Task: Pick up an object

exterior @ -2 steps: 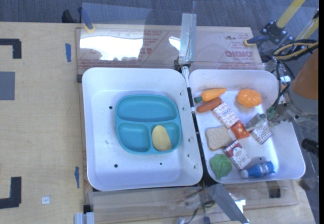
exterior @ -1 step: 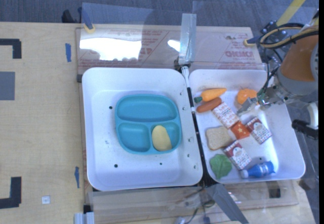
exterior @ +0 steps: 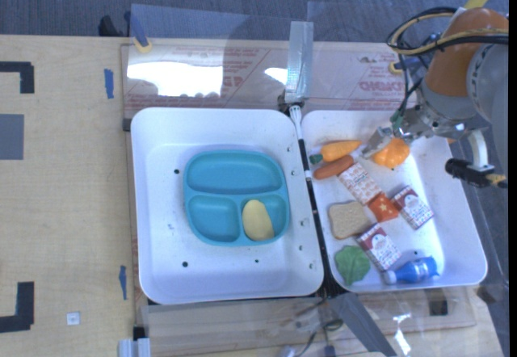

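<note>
Camera view puts our gripper (exterior: 386,140) beside the orange fruit (exterior: 393,154); we cannot tell the fingers' state. Crowding carrot (exterior: 339,149) and sausage (exterior: 333,167) could spoil our grasp.

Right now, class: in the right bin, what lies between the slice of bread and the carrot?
In the camera view, a hot dog sausage and a small red-and-white packet lie between the carrot and the bread slice.

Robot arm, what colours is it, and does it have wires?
The arm is grey and rounded, with a bright orange band near the wrist. Black cables loop beside it. The gripper at its end looks like silvery metal.
</note>
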### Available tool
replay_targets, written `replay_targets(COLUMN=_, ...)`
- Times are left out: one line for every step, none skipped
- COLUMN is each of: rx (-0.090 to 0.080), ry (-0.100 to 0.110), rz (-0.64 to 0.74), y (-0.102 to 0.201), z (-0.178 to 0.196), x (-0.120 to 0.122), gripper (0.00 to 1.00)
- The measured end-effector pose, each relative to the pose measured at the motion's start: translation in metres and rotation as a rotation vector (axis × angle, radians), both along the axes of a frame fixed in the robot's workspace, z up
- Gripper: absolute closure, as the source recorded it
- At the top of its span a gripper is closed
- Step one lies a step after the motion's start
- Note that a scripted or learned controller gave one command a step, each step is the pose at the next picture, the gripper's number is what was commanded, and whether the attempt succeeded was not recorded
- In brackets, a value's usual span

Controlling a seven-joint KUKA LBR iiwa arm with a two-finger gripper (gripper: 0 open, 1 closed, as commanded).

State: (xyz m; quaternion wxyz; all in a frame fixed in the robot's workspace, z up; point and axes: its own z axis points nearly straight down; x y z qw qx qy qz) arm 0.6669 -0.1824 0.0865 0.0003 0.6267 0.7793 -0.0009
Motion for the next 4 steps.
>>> replay_targets(rx=-0.002, ry=-0.009, rz=0.005, y=0.002, z=0.013, x=0.003, gripper=1.00)
replay_targets(rx=0.005, ry=0.000, rz=-0.032, y=0.090, z=0.006, x=0.001, gripper=1.00)
replay_targets(rx=0.006, ry=-0.016, rz=-0.145, y=0.170, z=0.106, x=0.003, gripper=1.00)
replay_targets(rx=0.001, ry=0.001, rz=-0.203, y=0.119, z=0.099, x=-0.019, gripper=1.00)
